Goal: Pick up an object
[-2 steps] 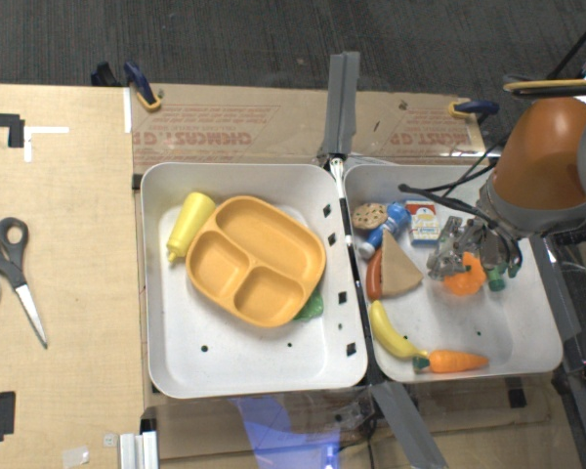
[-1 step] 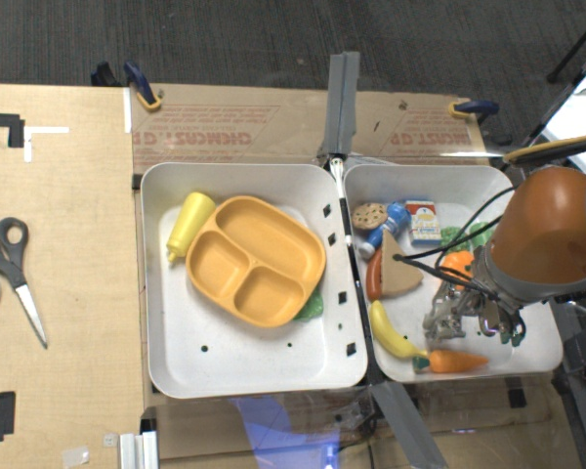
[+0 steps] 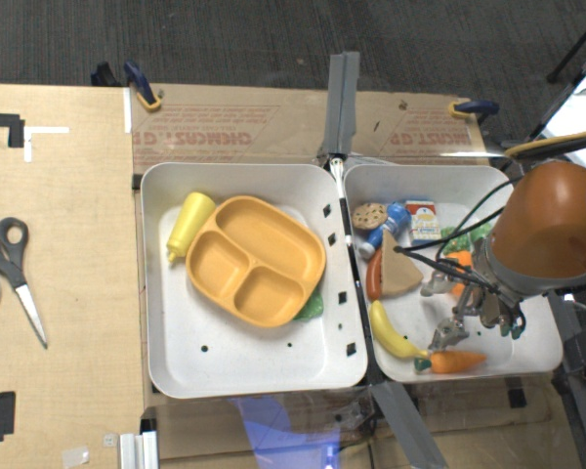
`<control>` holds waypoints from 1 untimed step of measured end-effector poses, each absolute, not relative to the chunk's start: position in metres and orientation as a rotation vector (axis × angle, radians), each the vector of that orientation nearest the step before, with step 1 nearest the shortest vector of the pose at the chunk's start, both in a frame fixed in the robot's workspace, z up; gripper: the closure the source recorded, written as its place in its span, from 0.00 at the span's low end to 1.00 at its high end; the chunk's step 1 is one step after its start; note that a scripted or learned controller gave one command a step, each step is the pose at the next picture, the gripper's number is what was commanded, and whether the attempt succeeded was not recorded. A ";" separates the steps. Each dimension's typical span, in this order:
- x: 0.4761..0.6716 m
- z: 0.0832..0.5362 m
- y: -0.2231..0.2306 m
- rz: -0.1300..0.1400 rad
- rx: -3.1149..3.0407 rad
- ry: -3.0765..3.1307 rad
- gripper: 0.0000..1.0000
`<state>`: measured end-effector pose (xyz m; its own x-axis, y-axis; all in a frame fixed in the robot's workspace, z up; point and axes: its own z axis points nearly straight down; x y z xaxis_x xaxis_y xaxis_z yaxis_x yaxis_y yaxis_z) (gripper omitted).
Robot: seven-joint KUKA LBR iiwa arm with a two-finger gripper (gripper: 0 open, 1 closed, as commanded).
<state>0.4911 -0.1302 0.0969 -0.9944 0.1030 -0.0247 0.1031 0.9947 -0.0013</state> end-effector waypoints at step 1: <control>0.535 0.093 -0.113 -0.001 -0.179 3.131 0.00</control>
<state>0.5351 -0.1127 0.0930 -0.9934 -0.1143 -0.0055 -0.1143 0.9935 -0.0008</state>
